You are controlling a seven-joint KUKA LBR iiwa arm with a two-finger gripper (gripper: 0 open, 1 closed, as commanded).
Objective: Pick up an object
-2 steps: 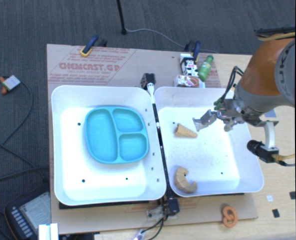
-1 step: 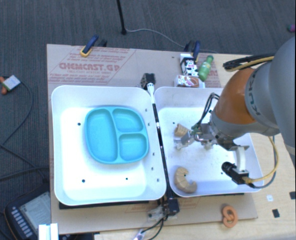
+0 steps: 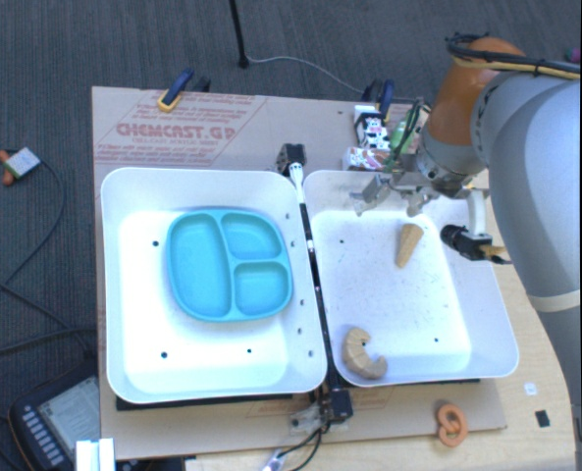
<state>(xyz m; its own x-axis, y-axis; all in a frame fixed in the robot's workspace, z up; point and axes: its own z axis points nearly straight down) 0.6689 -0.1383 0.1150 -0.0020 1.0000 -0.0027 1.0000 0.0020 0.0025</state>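
Tan cone-shaped object (image 3: 407, 242) lies on the floor of the right bin (image 3: 487, 346), near the bin's far end, point toward the near side. Gripper (image 3: 394, 193) hangs over the far rim of that bin, just beyond the cone. Fingers (image 3: 367, 194) look spread, one to the left and one closer to the cone, nothing between them. The cone sits just on the near side of the right-hand finger, apart from it; contact cannot be confirmed.

Second object in the same bin: a curved tan piece (image 3: 363, 353), croissant-like, against the near left corner, well apart from the gripper.

Left bin (image 3: 124, 263) holds a blue divided plate (image 3: 230, 264), three compartments, flat on the bin floor.

Arm (image 3: 526, 165) enters from the right, orange band (image 3: 459, 96) above the wrist.

On the cardboard-covered surface (image 3: 173, 135), outside the bins: a small orange ring (image 3: 451, 424) past the near right corner, and a blue-and-yellow clamp (image 3: 176, 88) at the far edge.
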